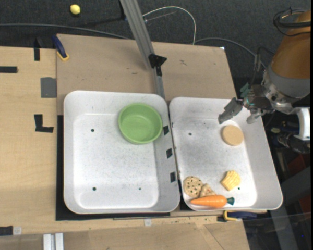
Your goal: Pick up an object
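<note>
My gripper [239, 115] hangs over the far right part of the right bin [198, 107], fingers spread open with nothing between them. Just below it in the view lies a round tan disc [232, 135], apart from the fingers. Toward the front of that bin sit a yellow chunk [230, 180], a speckled cookie [192, 185] and an orange carrot [211, 201]. A green bowl [140, 123] stands upright at the back of the left bin [73, 104].
A grey metal pole [138, 27] slants down to the seam between the bins. A small yellow ball [75, 9] lies on the dark floor at the back. A blue clamp [60, 48] grips the board's corner. Cables loop behind the bench.
</note>
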